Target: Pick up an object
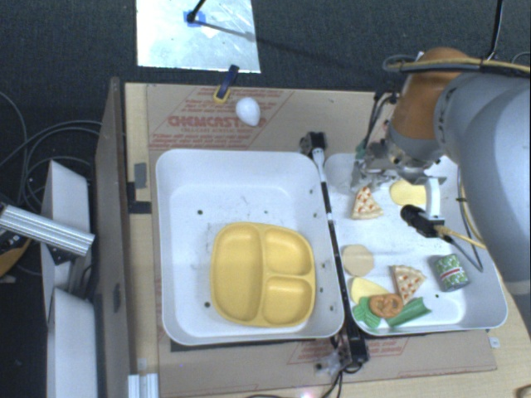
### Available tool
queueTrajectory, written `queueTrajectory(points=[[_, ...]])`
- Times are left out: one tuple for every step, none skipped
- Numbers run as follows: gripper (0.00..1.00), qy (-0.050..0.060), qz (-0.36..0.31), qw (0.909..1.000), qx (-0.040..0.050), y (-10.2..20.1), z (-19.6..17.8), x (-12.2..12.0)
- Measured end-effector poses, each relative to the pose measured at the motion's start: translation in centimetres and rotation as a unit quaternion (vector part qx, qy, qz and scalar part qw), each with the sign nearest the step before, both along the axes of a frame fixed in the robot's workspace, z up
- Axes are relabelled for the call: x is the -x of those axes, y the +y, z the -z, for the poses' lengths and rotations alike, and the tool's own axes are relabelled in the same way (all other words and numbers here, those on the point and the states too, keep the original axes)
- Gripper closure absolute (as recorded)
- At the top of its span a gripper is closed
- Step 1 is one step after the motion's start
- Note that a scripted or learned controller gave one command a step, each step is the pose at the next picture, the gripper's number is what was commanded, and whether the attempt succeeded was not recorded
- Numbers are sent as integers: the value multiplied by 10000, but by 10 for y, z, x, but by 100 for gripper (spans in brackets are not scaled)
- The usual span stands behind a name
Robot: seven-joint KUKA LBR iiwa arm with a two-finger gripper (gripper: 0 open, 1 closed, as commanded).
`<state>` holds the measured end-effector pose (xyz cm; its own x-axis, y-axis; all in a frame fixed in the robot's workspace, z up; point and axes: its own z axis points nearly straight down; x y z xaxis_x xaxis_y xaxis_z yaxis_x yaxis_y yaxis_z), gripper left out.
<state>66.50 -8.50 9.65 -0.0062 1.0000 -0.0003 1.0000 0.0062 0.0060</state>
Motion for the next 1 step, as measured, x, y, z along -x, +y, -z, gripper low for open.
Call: queueTrajectory(points=[[100, -48, -24, 10000, -15, 63, -139, 31]])
